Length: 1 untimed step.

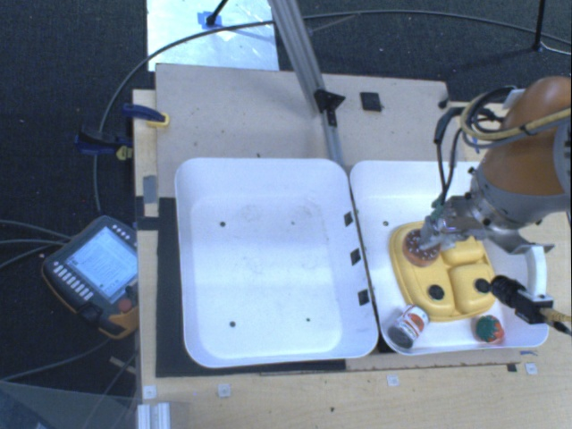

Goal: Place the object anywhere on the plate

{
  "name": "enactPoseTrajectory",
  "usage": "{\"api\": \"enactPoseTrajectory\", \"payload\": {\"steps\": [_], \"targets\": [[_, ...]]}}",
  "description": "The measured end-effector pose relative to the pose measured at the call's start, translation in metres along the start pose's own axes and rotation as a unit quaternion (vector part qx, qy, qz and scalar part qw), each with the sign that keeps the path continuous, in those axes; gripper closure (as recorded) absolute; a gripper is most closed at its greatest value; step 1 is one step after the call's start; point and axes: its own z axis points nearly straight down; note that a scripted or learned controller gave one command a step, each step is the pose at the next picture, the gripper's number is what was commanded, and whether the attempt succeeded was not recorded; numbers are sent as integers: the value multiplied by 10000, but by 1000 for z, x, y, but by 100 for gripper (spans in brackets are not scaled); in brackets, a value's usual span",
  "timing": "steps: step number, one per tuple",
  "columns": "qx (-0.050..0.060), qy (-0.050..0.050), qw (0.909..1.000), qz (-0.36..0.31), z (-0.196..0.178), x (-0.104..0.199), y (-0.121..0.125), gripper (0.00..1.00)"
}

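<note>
The yellow plate [447, 280] sits in the right bin [375, 195], near its front edge. It has little sections. A small round brown thing [417, 248], like a toy donut, lies in the plate's back left section. The claw [435, 237] is right over it, at its right side. I cannot tell if the claw is holding it.

The brown thing looks small and light, and maybe a bit squashy. I think it is best to pinch it across its middle, from the sides.

The grey and orange arm [527, 150] comes in from the right and bends down to the plate. A little can [409, 324] lies by the bin's front edge. A green and red ball [488, 329] sits near the bin's front right corner.
</note>
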Motion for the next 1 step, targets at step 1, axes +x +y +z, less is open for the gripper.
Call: {"api": "enactPoseTrajectory", "payload": {"steps": [1], "targets": [[-2, 3, 10000, -3, -10, 49, 22, 100]]}}
